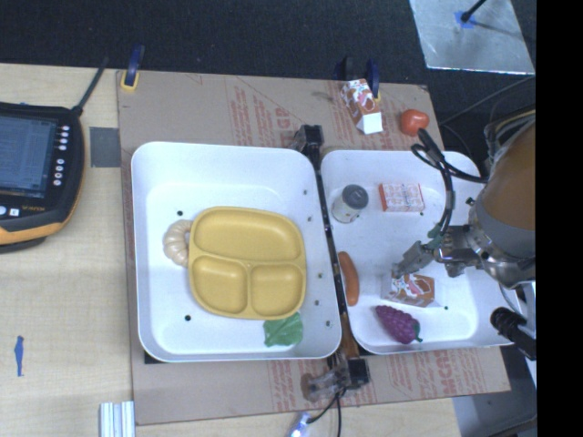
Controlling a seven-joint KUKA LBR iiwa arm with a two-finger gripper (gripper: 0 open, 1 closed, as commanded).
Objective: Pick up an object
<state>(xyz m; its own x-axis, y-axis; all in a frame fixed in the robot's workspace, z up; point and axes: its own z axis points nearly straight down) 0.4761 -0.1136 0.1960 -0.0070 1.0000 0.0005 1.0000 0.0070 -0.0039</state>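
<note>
- Two white bins sit side by side on a cardboard sheet [273, 107] laid over the surface [64, 335], left bin [150, 244] and right bin [460, 312].
- Left bin holds a yellow divided tray [246, 260] with three compartments. A beige ridged thing, maybe a toy pastry [176, 241], is tucked against the tray's left edge, and a green leafy toy [284, 330] lies at its lower right corner.
- Right bin: a grey-capped little jar [351, 201] near the upper left, a small red-and-white packet [402, 197] just right of it, an orange hot-dog-looking toy [348, 278] along the left wall, a purple bunch of grapes [398, 323] near the bottom edge, and another small red-and-white packet [412, 289] in the middle.
- The hand [417, 260] comes in from the right and sits low, right above that middle packet. Its dark fingers [410, 258] look a bit apart, and nothing is between them as far as I can see. Packet is lying flat on the bin floor just below the fingertips.
- Outside the bins, up top on the cardboard: a small carton toy [362, 104] and a red tomato-ish ball [414, 120].
- Far left, an orange-edged control pendant [36, 171] rests on the surface.
</note>
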